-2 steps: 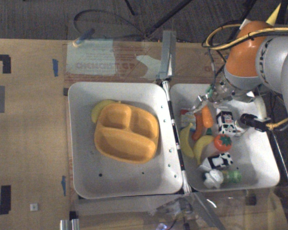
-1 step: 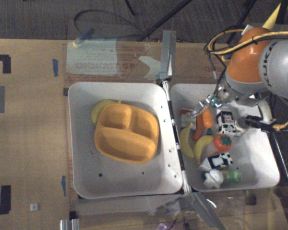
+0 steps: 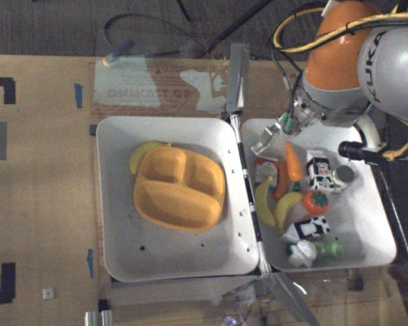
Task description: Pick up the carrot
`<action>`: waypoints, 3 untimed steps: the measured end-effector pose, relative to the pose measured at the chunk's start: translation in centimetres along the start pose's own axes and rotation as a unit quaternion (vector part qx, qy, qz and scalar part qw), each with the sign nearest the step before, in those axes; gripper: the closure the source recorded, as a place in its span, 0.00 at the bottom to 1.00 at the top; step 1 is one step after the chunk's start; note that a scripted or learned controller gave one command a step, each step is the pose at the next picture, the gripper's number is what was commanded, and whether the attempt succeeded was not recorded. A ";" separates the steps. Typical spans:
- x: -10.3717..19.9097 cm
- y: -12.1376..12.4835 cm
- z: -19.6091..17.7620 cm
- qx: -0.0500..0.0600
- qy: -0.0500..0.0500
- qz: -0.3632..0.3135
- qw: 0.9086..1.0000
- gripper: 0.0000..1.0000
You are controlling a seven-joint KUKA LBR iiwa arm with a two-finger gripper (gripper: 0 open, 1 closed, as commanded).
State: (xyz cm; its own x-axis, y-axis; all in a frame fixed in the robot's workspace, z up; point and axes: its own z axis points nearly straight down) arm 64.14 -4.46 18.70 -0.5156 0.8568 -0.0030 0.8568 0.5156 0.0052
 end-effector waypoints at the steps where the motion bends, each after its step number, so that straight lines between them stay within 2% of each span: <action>1: -4.1 -3.6 8.6 -0.001 0.000 -0.137 0.991 0.00; 2: -8.1 -4.8 9.0 -0.008 -0.003 -0.039 0.999 0.00; 3: -12.0 -10.4 9.0 -0.005 -0.002 0.216 0.976 0.00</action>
State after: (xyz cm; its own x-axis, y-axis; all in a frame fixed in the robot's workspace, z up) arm 61.53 -20.10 9.70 -0.1059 0.9944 -0.0019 0.9943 0.1059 0.0156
